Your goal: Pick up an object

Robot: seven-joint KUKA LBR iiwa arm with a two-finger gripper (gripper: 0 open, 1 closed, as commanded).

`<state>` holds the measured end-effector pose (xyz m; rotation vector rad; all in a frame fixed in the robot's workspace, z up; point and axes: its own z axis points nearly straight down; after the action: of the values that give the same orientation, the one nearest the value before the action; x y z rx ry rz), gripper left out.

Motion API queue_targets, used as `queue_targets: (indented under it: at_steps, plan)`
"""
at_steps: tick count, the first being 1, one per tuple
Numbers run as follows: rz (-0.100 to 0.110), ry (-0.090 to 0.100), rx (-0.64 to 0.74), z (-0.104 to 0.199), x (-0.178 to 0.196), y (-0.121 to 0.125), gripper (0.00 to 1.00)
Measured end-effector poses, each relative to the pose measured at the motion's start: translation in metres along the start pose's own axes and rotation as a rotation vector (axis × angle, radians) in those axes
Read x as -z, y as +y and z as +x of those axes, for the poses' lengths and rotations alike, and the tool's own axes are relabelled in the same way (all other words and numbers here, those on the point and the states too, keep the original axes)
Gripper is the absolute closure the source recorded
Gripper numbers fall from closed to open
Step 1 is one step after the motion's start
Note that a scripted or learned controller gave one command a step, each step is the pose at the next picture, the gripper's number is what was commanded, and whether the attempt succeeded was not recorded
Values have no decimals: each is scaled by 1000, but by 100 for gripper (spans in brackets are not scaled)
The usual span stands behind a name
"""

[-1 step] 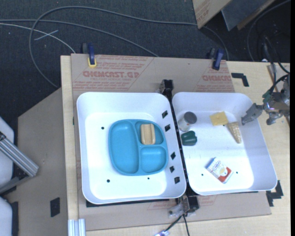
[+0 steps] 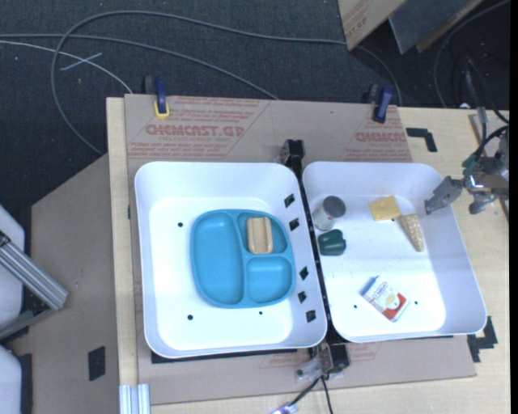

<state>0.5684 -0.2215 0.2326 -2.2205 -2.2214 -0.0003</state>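
Red print on the brown sheet (image 2: 243,121) under the bins — reads approx "CHEMCAST GP", upper left, w/ smaller lines above and below too fine to read. Same red print repeats upper right, partly cut off by the right bin (image 2: 453,267). Small packet (image 2: 384,297) in the right bin has red/blue markings — illegible. Cardboard box (image 2: 368,18) at top edge: dark print, unreadable

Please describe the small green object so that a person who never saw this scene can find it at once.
Look in the right bin, along its left wall next to the divider. The green object lies there, just below a grey can. It is the only dark green thing in that bin; the others are yellow, tan, or white with red.
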Motion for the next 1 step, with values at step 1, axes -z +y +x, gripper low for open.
queue_targets:
  at_steps: [1]
  plan:
    - [5, 2, 1, 7, -61, 2, 0]
